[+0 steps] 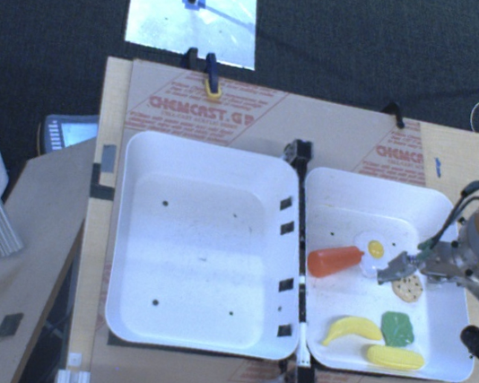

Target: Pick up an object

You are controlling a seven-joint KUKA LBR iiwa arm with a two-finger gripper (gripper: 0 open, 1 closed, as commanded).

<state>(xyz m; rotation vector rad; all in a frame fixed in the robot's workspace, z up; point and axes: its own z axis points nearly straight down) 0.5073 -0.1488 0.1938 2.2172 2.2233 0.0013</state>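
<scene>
Several toys are crowding the right bin (437, 206) — the gripper (392, 273) is hovering between egg (374, 249) and cookie (406, 286), jaw state unclear — so it risks nudging the carrot (334, 260) aside.

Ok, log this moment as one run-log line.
tool: low in right bin, beside fried egg and cookie | carrot, banana, green piece, yellow piece: loose
</scene>
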